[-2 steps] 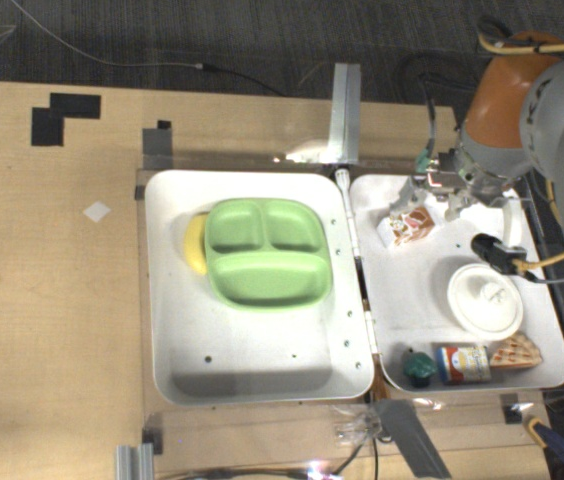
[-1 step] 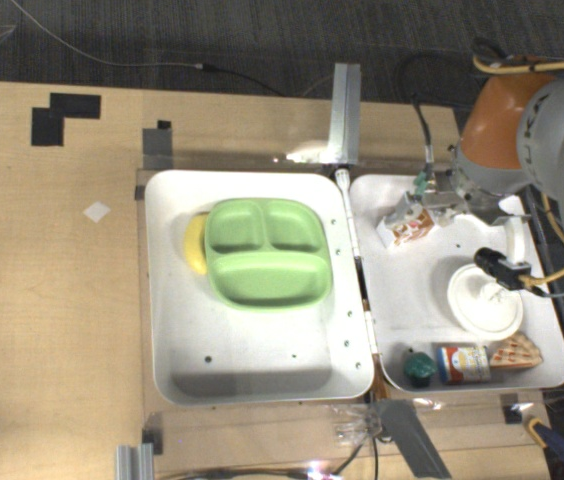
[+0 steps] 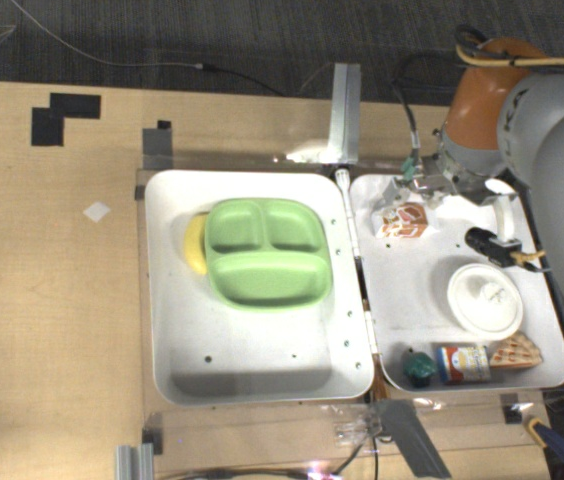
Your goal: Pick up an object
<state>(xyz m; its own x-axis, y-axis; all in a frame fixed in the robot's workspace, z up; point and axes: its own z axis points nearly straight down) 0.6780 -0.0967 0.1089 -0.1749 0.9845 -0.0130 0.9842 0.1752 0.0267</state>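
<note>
My gripper [image 3: 414, 190] hangs over the far left corner of the right bin [image 3: 402, 298], below the orange wrist band. A small red and white packet [image 3: 403, 223] lies right beneath it, touching or nearly touching its tip. Further forward in the same bin a white round bowl [image 3: 484, 299] stands. Along the front edge lie a teal object [image 3: 420, 368], a can on its side [image 3: 461, 362] and a waffle-patterned wedge [image 3: 517, 352].
The left bin [image 3: 252, 358] holds a green divided plate [image 3: 265, 251] with a yellow object [image 3: 194, 245] partly tucked under its left side. A metal post [image 3: 346, 118] stands behind the wall between the bins. The grey arm covers the far right.
</note>
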